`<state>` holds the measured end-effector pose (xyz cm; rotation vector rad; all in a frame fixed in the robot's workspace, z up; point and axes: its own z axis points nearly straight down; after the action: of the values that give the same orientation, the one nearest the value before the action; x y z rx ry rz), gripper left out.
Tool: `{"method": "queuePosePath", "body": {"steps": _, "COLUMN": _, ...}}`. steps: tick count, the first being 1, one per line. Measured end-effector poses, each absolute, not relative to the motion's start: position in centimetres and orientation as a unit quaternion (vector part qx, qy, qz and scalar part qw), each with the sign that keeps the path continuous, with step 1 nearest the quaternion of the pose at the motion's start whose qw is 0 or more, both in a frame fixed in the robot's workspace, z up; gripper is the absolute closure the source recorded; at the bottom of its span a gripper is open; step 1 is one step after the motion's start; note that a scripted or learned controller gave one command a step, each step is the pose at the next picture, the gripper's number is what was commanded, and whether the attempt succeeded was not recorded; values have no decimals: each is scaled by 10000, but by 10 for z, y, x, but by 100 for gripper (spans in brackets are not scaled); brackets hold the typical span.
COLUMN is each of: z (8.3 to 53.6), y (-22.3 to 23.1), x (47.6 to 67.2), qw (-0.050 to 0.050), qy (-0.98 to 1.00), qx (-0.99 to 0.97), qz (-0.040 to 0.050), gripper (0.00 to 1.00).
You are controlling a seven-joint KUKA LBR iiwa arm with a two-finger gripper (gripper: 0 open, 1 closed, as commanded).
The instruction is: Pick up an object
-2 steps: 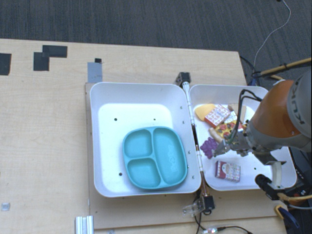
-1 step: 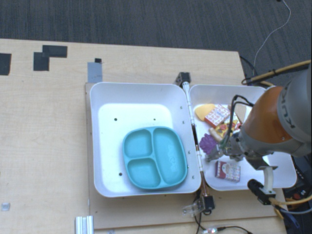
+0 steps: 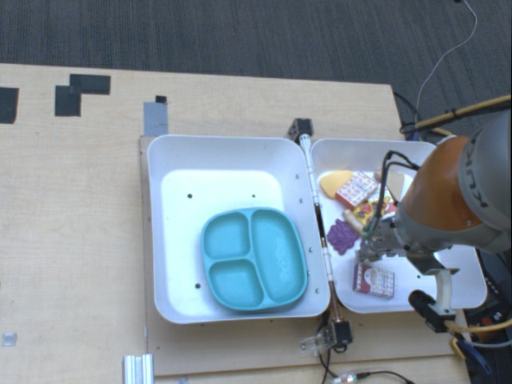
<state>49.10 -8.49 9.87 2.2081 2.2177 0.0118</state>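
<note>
Camera view: the approach step is judged to be in hand. The jaws (image 3: 370,246) are being held low over the right bin (image 3: 472,290), near its left wall, above a cluster of small objects: a purple piece (image 3: 342,236), a yellow item (image 3: 334,182), a red-and-white packet (image 3: 356,189) and a small printed card (image 3: 374,280). Whether the jaws are spread or pressed together cannot be told; nothing is being seen between them. The next move is judged to call for a descent onto one object and a clean closure. The left bin (image 3: 180,214) is carrying a blue divided tray (image 3: 254,258). The pale wooden desk (image 3: 72,238) is being bordered by dark carpet (image 3: 240,22).
</note>
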Motion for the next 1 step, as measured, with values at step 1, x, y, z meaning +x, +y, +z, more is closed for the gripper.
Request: {"method": "queuePosePath", "body": {"steps": 1, "z": 99, "y": -85, "x": 491, "qw": 60, "qy": 7086, "qx": 7055, "qz": 37, "gripper": 0}}
